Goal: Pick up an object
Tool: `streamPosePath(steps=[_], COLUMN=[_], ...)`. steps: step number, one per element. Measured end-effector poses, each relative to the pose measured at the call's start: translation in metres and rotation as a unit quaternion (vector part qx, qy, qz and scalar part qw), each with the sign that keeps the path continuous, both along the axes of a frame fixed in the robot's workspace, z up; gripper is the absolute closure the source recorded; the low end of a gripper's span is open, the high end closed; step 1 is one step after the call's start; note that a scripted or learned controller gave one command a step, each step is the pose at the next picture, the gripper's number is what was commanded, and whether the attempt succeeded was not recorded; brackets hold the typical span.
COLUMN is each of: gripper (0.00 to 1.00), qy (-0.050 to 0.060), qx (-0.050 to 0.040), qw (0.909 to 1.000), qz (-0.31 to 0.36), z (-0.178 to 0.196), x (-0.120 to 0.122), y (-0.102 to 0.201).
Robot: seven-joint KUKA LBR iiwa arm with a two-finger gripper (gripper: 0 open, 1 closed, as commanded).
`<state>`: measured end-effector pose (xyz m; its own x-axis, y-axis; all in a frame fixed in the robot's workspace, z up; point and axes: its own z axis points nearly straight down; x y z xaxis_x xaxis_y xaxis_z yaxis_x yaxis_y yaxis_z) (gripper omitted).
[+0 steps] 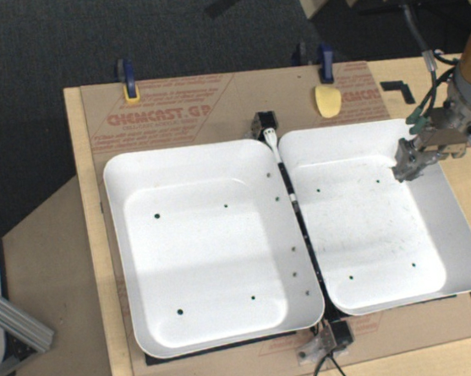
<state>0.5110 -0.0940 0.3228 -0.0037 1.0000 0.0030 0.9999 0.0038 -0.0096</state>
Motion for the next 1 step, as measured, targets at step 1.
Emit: streamPosePath(steps=[1], gripper=[1.0], qy=[-0.014], qx=[-0.0011], qw=[0.9999], qz=[0.002], z=[0.1294], x=[-0.0013], y=[0.0591])
